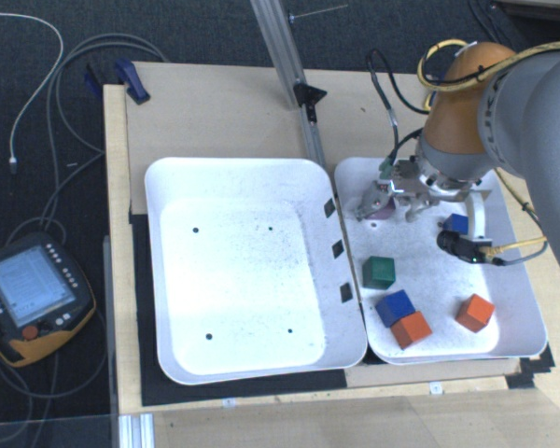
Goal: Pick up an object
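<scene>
A small purplish object (pixel 385 208) lies near the far-left corner of the right bin (pixel 518 339), directly under my gripper (pixel 389 203). I cannot tell how my tool is set from this angle, nor whether it has the piece. To do this well, I judge I should centre on the piece and come straight down, since the bin's wall and the divider between the bins sit close on that side. Open room lies toward the near side: the green cube (pixel 380 271), blue cube (pixel 395 306) and two orange cubes (pixel 411 329) (pixel 475 313) sit well apart from it. The left bin (pixel 168 180) offers wide space.
</scene>
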{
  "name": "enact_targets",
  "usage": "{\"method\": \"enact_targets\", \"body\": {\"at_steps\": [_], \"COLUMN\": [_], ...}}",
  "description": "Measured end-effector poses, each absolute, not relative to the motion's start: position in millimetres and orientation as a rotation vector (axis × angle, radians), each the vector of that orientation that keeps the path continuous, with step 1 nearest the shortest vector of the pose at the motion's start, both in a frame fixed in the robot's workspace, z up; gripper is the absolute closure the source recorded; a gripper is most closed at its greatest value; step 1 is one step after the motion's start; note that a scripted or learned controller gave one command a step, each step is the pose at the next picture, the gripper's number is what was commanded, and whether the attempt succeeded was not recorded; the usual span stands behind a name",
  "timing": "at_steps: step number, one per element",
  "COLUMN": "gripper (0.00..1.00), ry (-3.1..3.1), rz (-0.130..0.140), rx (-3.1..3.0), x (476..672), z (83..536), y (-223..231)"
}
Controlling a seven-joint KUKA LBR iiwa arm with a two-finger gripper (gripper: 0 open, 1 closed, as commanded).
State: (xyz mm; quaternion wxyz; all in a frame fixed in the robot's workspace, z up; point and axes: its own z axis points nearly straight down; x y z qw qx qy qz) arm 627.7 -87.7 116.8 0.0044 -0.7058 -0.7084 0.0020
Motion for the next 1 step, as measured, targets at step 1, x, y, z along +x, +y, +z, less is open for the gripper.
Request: {"method": "enact_targets", "body": {"at_steps": [1], "gripper": [0.00], "ry": [-2.218], "rz": [0.004], "rx": [-2.218], "x": [632.1], "z": [98.5], "y": [-95.6]}}
